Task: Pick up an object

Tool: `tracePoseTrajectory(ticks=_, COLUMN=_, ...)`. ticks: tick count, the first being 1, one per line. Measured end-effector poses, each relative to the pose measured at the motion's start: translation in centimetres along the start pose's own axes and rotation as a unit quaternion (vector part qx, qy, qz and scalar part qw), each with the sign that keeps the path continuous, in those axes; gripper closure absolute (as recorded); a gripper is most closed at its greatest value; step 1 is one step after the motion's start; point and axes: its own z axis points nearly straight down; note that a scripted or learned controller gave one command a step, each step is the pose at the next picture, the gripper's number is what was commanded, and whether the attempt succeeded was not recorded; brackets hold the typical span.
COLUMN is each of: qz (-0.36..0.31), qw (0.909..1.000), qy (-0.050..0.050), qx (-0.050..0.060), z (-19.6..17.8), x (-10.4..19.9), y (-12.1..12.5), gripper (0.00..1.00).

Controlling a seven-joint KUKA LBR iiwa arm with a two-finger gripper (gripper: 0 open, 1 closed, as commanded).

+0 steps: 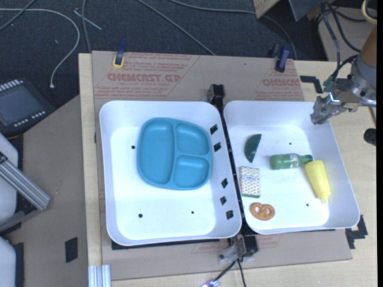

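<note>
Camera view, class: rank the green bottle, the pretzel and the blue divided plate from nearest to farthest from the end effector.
The end effector is at the right bin's upper right corner.
1. Green bottle: middle of the right bin, nearest.
2. Pretzel: lower left part of the right bin.
3. Blue divided plate: in the left bin, farthest.

Below me the bench (179, 70) wears brown cardboard, and on it two white bins sit touching: the left bin (119, 214) and the right bin (335, 160).
</note>
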Motion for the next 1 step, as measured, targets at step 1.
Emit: tracePoseTrajectory(ticks=1, qz=-0.002, qw=1.0, qy=0.003, qx=0.005, z=1.11, x=5.14, y=-1.8, gripper=1.0)
